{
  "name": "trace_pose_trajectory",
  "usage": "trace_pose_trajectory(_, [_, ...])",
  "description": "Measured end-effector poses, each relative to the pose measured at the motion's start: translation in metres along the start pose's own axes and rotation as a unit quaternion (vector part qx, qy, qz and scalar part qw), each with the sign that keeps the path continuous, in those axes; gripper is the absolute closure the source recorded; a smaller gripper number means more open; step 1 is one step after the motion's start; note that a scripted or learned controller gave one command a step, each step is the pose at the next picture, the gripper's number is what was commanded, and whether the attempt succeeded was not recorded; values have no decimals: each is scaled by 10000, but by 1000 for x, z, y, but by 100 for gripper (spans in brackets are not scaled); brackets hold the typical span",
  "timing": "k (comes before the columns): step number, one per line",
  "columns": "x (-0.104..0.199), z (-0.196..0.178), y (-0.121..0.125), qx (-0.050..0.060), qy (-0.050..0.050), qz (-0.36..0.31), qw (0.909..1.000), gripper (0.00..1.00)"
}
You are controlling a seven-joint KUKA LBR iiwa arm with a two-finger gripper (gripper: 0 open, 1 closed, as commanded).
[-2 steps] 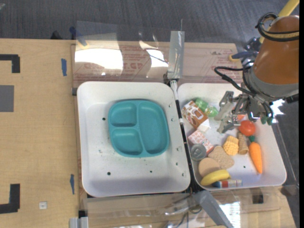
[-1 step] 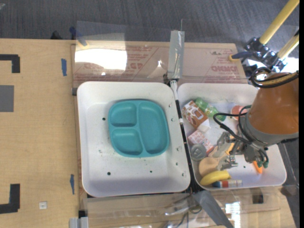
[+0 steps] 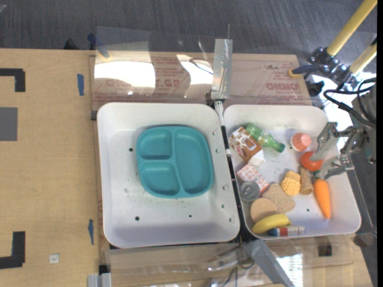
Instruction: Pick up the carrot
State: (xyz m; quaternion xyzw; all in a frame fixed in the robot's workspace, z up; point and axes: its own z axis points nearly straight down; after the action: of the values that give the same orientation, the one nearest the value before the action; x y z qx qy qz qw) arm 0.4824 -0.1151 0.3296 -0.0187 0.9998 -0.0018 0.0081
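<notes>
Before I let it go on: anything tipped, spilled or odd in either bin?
Nothing spilled or broken. The right bin holds a loose jumble of toy food; the green bottle lies on its side. The carrot lies free near the right wall, just below the gripper. The teal tray sits flat.

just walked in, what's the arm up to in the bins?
The gripper sits low at the right edge of the right bin, over the red tomato-like toy. The carrot lies on the bin floor just below it, not gripped. Other toy foods crowd that bin: a green bottle, corn, a banana. The left bin holds a teal divided plate. I can't tell how the jaws stand.
</notes>
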Motion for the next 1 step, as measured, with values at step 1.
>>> trace_pose_trajectory(1, [-21,84,28,-53,63,-3062,9519,100])
